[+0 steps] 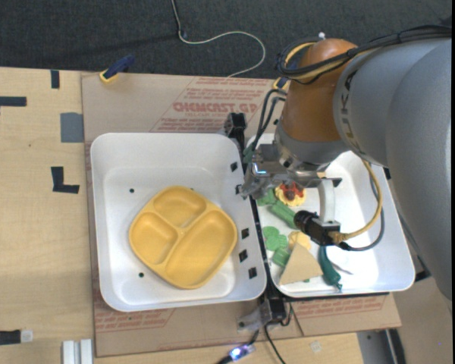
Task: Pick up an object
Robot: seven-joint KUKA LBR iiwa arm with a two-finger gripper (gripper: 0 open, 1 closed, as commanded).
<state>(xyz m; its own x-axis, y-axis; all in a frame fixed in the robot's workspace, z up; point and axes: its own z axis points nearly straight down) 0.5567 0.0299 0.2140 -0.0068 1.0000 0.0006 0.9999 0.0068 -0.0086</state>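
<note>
The gripper (288, 192) hangs low over the right bin (387, 268), above the small toys (288, 218) heaped at its left side (finger state cannot be told), so a clean pick likely needs one toy singled out.

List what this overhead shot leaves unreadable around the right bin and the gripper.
- Gripper: the arm's wrist covers it in the camera view, so its finger state is hidden.
- Small green pieces and the red-and-yellow item in the right bin: partly under the arm and cable, too small to identify.
- Right bin's far wall: hidden behind the arm.
- Yellow divided plate in the left bin: fully readable.
</note>
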